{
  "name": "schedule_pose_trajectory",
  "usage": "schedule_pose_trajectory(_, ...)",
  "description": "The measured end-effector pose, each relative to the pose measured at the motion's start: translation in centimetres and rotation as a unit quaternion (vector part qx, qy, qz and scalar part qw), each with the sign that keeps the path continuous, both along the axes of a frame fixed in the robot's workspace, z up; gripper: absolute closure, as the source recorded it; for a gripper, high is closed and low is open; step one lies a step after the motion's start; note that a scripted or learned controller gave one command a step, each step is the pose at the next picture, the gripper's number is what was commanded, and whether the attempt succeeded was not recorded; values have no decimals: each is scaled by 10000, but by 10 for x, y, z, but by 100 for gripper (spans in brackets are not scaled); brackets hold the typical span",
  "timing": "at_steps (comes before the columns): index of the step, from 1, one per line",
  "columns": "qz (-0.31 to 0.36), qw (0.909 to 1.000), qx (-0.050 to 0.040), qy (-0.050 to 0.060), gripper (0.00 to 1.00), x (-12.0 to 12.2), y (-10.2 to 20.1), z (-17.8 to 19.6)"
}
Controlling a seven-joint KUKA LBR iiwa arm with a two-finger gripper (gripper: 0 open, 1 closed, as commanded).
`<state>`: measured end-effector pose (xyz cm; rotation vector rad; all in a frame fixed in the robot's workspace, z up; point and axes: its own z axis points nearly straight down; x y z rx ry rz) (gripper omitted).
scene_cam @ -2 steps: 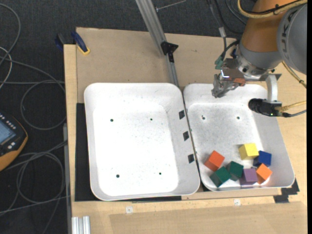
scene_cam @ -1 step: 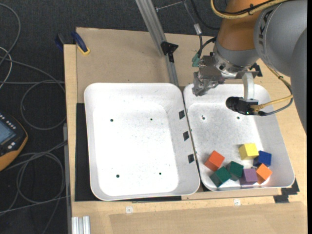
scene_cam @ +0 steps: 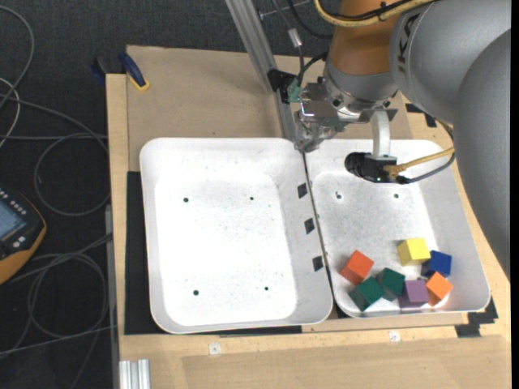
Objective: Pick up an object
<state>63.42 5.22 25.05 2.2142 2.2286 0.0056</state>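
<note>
Seven coloured blocks clustered, right bin near corner (hand at far rim, openness unclear).

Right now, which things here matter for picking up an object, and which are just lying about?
Job: pincer; right bin; yellow block; blue block; orange block; red-orange block; purple block; green block; dark green block.
Lying about: left bin; floor cables; handheld device; clamp.

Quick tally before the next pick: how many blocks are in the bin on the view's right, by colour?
Orange blocks: 2
Green blocks: 2
Yellow block: 1
Blue block: 1
Purple block: 1
Total: 7
</note>
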Motion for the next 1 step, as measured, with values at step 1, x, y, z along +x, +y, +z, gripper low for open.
schedule_pose_trajectory(1, -6, 10000, -3, 8, 100, 6, 43, -6)
